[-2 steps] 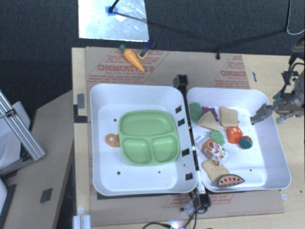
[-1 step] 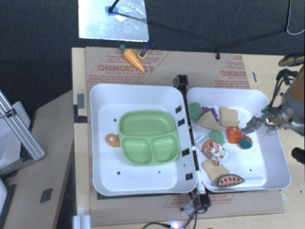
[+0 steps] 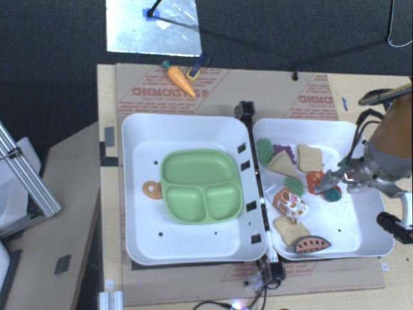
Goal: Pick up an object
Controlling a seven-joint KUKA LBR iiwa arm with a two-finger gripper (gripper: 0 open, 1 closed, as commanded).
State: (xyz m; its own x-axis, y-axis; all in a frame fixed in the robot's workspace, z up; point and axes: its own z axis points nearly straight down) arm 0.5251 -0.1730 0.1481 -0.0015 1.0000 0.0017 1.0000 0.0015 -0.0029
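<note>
The right bin (image 3: pixel 368 221) holds several toy foods: a slice of toast (image 3: pixel 310 157), a tan wedge (image 3: pixel 282 165), purple grapes (image 3: pixel 284 152), a green leafy piece (image 3: pixel 264 150), a green broccoli-like piece (image 3: pixel 294 185), a patterned box (image 3: pixel 290 204), a cracker (image 3: pixel 283 225) and a watermelon slice (image 3: pixel 312 244). My gripper (image 3: pixel 329 181) is low in this bin, right beside a red piece (image 3: pixel 313 182) and just above a teal piece (image 3: pixel 333 196). I see nothing clearly held in it.
A green divided plate (image 3: pixel 199 185) and a small pretzel (image 3: pixel 153 190) lie in the left bin (image 3: pixel 139 141). A toy carrot (image 3: pixel 181 81) rests on the cardboard behind the bins, near a silver sheet (image 3: pixel 153 18). The divider (image 3: pixel 253 173) separates the bins.
</note>
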